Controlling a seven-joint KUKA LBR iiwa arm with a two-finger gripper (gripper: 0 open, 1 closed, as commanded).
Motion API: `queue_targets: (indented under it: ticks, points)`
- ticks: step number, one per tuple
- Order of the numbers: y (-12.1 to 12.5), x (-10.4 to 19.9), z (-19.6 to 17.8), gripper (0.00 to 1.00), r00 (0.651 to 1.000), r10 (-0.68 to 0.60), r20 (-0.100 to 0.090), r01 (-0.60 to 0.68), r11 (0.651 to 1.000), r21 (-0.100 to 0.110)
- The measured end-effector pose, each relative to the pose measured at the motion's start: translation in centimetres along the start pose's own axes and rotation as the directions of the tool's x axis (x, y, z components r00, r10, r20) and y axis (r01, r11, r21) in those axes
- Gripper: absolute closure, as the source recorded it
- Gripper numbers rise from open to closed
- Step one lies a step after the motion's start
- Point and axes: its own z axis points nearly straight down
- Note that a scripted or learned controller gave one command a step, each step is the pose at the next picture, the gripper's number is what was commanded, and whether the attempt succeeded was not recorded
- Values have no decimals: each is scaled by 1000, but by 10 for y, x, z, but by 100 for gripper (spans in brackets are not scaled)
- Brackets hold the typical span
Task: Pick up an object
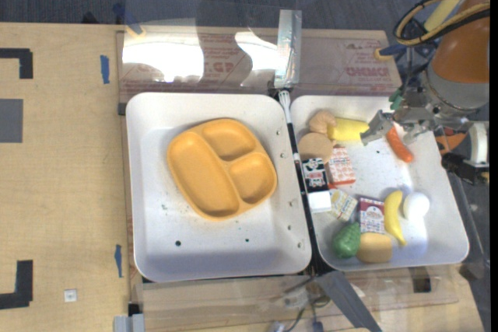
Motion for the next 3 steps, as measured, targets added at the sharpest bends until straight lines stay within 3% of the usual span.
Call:
queue_targets:
  ticks: [1,2,3]
  points:
    - [25,-48,86,0,996,94,5,-94,995,-21]
    - [42,-58,100,0,951,309,-13,-308,951,30]
    - [45,-60,90,100,951,310,-3,-310,951,4]
